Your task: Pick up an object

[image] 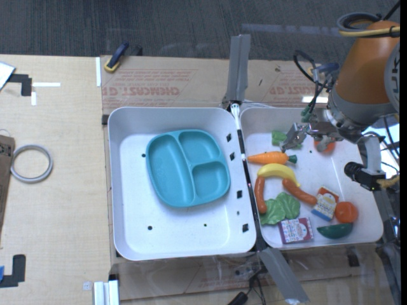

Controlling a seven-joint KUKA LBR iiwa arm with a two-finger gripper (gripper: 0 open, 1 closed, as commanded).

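Bench carries two white bins; left bin (127, 189) holds a teal divided plate (189, 167), toys crowd the right. My gripper (294, 136) hovers low beside the carrot (271, 158), a likely target. Grip state: cannot tell.

We look down at a slant on a workbench. Along the top runs a dark grey carpeted floor (159, 11). Below it lies a sheet of brown cardboard (172, 81) with red printed lettering, spread under the bins. On the left is a pale wooden tabletop (57, 189). A roll of grey tape (29, 163) rests on it near the left edge, and strips of white tape (46, 86) sit near its top. A small blue and yellow tool (117, 56) lies at the cardboard's upper edge. A grey metal bar (239, 68) stands upright at the middle. The light is even and soft.
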